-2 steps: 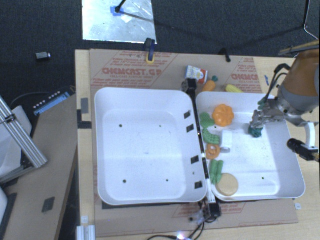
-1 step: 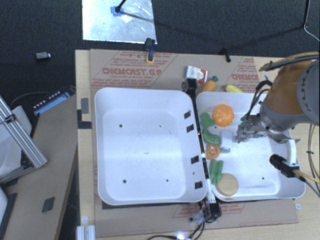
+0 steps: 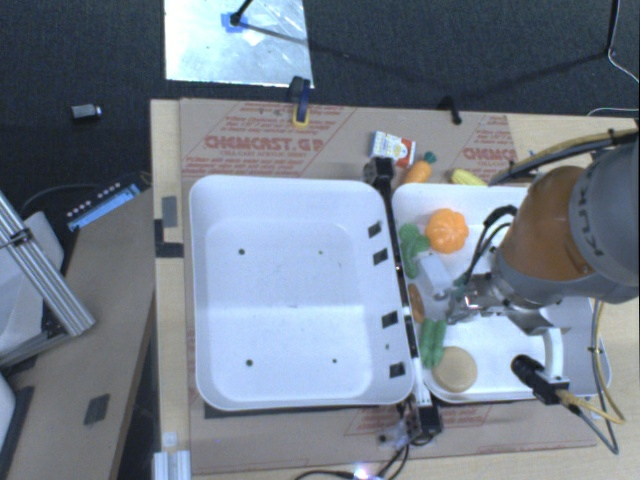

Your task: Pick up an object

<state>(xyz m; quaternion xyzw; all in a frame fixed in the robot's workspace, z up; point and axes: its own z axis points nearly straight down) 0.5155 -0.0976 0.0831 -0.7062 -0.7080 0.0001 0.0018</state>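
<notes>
My gripper (image 3: 458,304) hangs low in the right bin (image 3: 500,196), near its left wall. An orange ball (image 3: 447,230) lies just behind it, beside a green leafy piece (image 3: 411,244). A second green piece (image 3: 432,340) and a tan round disc (image 3: 457,369) lie in front of it at the bin's near left corner. A small orange-brown thing (image 3: 417,305) sits just left of the gripper. The arm hides the right part of this bin.
The left bin (image 3: 290,288) stands beside the right one, and black clips (image 3: 383,258) line the shared wall. Behind the bins on the cardboard lie a small white-and-red box (image 3: 392,148), an orange carrot-like piece (image 3: 418,171) and a yellow piece (image 3: 467,178).
</notes>
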